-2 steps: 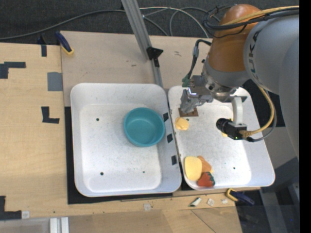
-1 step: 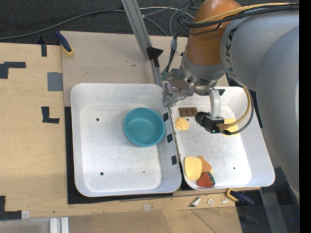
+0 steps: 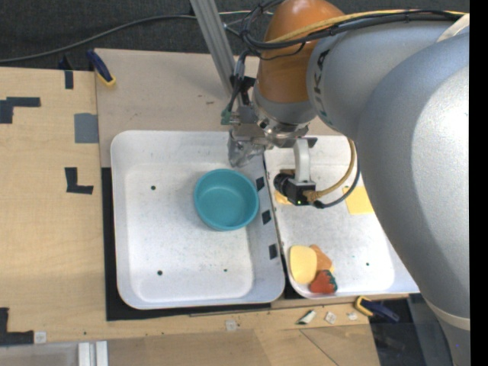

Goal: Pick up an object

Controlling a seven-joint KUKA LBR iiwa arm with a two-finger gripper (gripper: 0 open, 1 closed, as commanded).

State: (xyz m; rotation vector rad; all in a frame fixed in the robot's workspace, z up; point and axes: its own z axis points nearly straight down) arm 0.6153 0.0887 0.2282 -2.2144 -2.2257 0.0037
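Teal plastic bowl (image 3: pixel 225 198) sits upright in the left bin (image 3: pixel 137 227), just below the fingers (image 3: pixel 242 155); it looks light, rigid and slick, so its thin near rim seems the best hold. I cannot tell how far they are open.

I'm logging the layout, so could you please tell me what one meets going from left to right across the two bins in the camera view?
Left bin → blue bowl → right bin, holding the yellow item with the red one just right of it.
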